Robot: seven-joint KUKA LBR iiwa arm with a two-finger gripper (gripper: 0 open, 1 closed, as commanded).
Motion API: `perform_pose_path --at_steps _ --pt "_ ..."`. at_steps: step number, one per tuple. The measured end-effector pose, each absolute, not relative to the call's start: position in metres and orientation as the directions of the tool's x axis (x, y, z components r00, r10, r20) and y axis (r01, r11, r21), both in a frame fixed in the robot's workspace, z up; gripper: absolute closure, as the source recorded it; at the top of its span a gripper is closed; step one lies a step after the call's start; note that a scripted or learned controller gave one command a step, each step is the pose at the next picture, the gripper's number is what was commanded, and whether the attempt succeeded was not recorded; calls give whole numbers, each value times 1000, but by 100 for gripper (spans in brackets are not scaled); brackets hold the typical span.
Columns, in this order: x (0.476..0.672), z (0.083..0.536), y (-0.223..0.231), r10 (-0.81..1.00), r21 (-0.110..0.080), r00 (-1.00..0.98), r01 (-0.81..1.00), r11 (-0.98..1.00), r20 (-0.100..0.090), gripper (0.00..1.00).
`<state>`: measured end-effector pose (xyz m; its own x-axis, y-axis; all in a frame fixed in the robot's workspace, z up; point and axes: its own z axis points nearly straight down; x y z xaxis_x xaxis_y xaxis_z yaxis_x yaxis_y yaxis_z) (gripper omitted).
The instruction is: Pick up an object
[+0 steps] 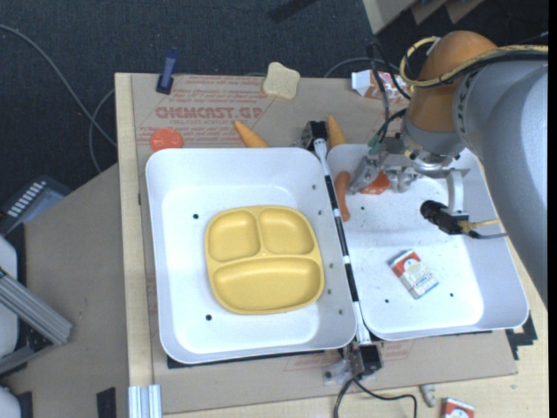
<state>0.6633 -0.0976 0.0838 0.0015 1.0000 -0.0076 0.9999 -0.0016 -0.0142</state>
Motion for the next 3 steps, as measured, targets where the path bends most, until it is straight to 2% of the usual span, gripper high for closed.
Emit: perform_pose_path --at_steps 1,2,3 --pt "664 83 -99 1000 -13 1 1000 -1 -5 0" --pt "666 85 -93 1000 -2 0 1000 0 -1 0" --pt "668 97 -93 1000 3 -1 1000 1 -2 100"
